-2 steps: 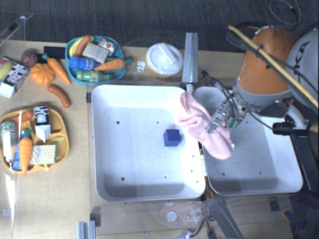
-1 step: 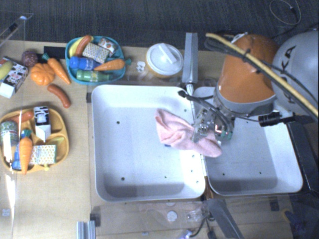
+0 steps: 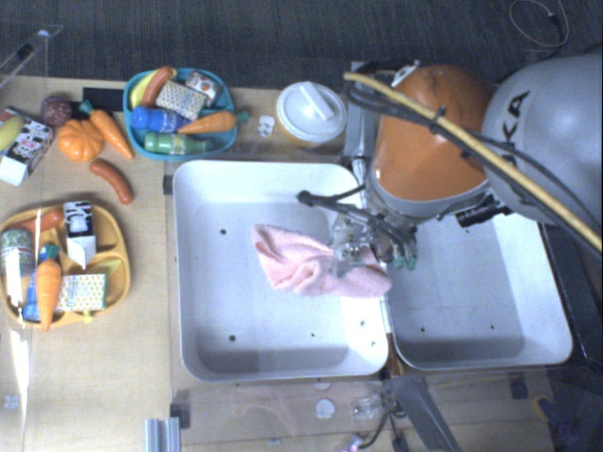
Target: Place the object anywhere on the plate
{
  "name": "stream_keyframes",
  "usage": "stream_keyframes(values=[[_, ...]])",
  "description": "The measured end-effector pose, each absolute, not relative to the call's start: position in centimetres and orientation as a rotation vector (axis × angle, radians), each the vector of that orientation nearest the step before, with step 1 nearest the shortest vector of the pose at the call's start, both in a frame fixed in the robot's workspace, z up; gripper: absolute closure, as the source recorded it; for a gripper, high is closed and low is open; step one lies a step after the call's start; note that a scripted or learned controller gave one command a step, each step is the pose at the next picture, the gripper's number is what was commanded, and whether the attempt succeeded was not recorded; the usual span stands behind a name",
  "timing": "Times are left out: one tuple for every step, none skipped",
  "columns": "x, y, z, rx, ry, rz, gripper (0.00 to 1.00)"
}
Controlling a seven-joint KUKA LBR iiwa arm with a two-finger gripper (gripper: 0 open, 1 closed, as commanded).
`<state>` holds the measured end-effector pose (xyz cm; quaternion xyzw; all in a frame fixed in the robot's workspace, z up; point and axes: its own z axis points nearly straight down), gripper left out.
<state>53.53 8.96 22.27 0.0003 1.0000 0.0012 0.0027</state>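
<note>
A: Where's the cloth [image 3: 306, 266]?
B: Pink, crumpled, in the left bin [image 3: 217, 347], right half. Long axis runs approx. left-right across the view, its right end reaching the wall shared w/ the right bin [image 3: 509, 337].
A: And the gripper [image 3: 363, 252]?
B: Down over the cloth's right end, fingers touching the folds. Open or closed, can't tell; the wrist blocks it.

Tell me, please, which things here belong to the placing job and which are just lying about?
Job: pink cloth in the left bin; gripper at the cloth's right end.

Lying about: blue bowl of toy food, yellow tray of toys, loose pumpkin, white lid, right bin.
</note>
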Motion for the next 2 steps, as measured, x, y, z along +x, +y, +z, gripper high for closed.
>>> stream_keyframes(values=[[52.03, 13.92, 22.40, -0.001, 3.138, 0.004, 1.00], [52.04, 13.91, 22.42, -0.001, 3.137, 0.004, 0.00]])
